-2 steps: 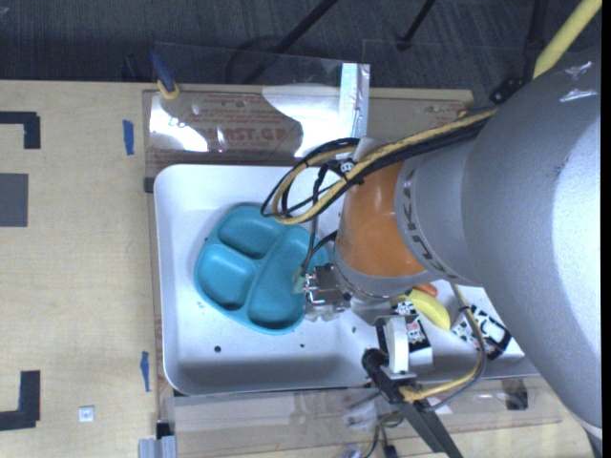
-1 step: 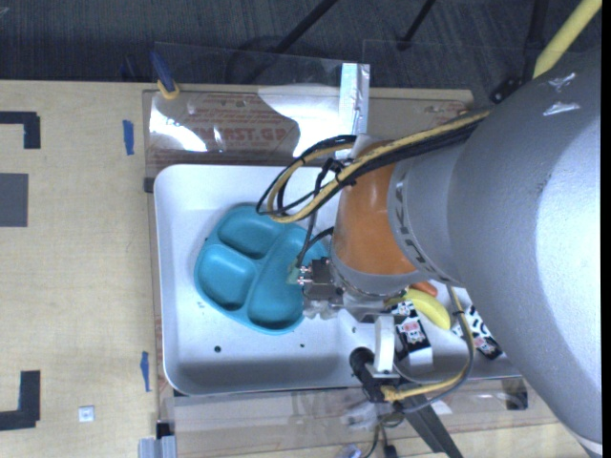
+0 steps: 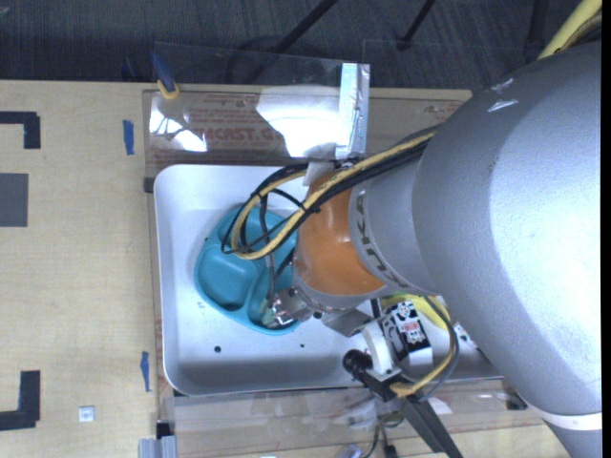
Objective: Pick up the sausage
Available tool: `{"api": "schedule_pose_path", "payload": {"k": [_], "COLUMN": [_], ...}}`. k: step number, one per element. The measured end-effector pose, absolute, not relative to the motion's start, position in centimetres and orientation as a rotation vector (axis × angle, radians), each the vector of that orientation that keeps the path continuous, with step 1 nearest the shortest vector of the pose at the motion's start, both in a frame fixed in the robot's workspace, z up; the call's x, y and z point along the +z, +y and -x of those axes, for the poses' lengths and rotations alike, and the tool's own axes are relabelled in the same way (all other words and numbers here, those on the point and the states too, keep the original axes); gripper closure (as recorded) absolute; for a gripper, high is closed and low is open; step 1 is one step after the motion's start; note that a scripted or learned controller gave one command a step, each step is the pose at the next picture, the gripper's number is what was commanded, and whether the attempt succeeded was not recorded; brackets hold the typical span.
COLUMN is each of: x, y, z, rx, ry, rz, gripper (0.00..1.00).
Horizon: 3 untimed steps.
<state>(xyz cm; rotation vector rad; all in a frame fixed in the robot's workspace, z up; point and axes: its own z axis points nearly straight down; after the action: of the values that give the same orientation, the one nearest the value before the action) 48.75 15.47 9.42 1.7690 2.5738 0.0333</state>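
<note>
Starting at frame left: bare tan wooden bench top [image 3: 76, 256] with black corner marks. Centre-left, shallow white plastic bin [image 3: 181, 342] holding a teal plastic bowl-shaped object [image 3: 224, 275]. Grey arm with orange band [image 3: 334, 246] covers the bin's right part; gripper [image 3: 279, 315] sits at the teal object's lower right edge. Jaw state: cannot tell. Sausage: can't locate.

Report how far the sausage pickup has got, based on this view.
Done: the arm has reached into the white bin, its orange band low over a teal object. In hand: the gripper sits at that object's edge, but I cannot tell whether it grips anything. Left: no sausage is visible between its fingers, so the grasp and lift remain unconfirmed.
</note>
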Motion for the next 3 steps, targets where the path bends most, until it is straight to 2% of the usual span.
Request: {"api": "schedule_pose_path", "payload": {"k": [1, 2, 3], "x": [18.4, 18.0, 16.0], "y": [7.0, 15.5, 20.9], "z": [-48.0, -47.9, -47.9], "rx": [0.002, 0.001, 0.001], "ry": [2.834, 2.660, 2.859], "rz": [-1.349, -1.669, -1.300], "gripper": [1.00, 1.00, 1.00]}}
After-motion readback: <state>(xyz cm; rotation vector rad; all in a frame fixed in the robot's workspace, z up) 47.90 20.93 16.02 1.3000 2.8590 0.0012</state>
